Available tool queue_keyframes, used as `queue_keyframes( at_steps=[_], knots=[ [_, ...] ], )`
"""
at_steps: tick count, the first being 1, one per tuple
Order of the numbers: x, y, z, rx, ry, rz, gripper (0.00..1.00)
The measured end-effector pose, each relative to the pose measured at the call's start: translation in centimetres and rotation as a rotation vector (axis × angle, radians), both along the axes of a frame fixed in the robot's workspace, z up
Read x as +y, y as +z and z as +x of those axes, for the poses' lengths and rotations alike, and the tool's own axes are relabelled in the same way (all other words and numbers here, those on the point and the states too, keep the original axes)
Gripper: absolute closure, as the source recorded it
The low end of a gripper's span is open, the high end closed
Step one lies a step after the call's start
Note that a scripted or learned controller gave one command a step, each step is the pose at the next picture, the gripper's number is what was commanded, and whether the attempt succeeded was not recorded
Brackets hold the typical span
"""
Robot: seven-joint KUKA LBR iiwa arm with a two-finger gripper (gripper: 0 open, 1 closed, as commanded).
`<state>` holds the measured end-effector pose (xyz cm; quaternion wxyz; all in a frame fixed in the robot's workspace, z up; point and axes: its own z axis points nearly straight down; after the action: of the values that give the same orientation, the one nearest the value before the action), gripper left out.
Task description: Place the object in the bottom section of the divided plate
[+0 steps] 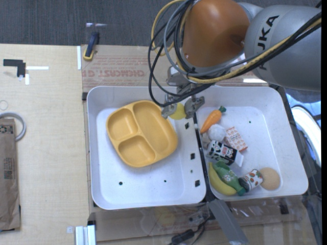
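You are carrying a yellow object [178,112], pinched in the gripper [179,108], toward the plate [141,133]; next, lowering it over the bottom section.

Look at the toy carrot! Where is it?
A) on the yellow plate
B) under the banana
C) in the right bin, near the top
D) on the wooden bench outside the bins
C: the carrot lies in the right bin, above the other toys and apart from the yellow plate.
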<state>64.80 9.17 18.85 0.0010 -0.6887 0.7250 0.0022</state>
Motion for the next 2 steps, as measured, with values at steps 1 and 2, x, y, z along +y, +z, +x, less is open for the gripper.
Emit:
queue_keyframes(
  at_steps=[1, 2],
  knots=[
    [0.0, 0.0, 0.0, 0.0, 0.0, 0.0, 0.0],
    [-1.0, 0.1, 1.2, -0.001, 0.088, 0.0, 0.0]
  ],
)
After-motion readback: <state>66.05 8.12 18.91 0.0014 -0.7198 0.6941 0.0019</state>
